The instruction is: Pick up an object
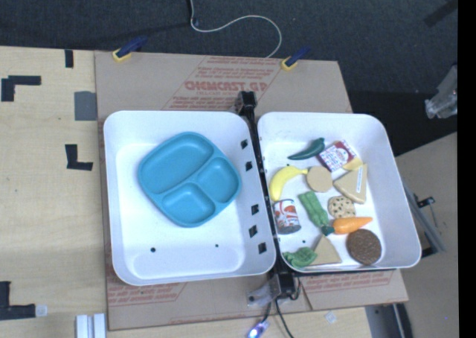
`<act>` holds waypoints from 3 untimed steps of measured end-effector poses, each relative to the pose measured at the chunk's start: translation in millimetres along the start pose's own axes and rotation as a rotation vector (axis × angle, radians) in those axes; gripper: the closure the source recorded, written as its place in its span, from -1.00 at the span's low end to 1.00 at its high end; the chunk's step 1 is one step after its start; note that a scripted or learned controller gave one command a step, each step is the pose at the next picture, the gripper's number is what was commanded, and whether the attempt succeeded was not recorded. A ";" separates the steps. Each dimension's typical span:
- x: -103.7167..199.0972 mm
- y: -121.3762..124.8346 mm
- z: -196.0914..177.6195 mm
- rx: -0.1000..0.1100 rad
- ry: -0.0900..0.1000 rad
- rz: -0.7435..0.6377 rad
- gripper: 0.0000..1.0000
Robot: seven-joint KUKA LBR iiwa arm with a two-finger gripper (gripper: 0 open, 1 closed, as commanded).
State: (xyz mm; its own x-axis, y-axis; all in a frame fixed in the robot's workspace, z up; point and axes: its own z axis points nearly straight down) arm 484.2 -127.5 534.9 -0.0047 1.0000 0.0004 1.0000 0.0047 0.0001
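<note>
1. Choice comes first: any object will do, so I judge the best target to be one with room around it. All the small toy food lies in the right bin (387,147). The left bin (123,132) has a blue divided plate (190,178), which looks too broad and flat for me to pinch well.

2. The can (286,216) looks like a fair pick. It lies near the divider between the bins, with the banana (286,179) just above it and a green pickle-like piece (314,208) beside it. I would come down straight over it, with my closing line across its narrow width.

3. The green chili (306,150) at the top of the pile is another option, with bare bin floor on its upper side. It is thin, though, so a close could slip off it.

4. I would avoid the crowded middle. The cheese wedge (353,184), chip cookie (341,206) and carrot (351,224) touch or overlap, and I could land on two of them at once.

5. The dark brown disc (364,246) lies low and near the bin's rim, so I judge it hard to get under.

6. A pale grey blurred shape at the right edge may be my gripper (442,97). It is well apart from both bins and cut off by the frame. I cannot tell whether it is spread or closed, and I see nothing in it.

7. The label on the red packet (335,155) is too small to read. The green piece (300,257) at the bin's lower corner is partly tucked under a tan wedge (326,251).
</note>
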 end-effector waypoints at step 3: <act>230.7 0.2 0.9 0.002 0.001 -0.006 1.00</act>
State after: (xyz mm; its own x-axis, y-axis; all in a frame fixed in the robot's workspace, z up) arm 483.3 103.3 534.2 -0.0109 0.9999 0.0011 0.9999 0.0109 -0.0014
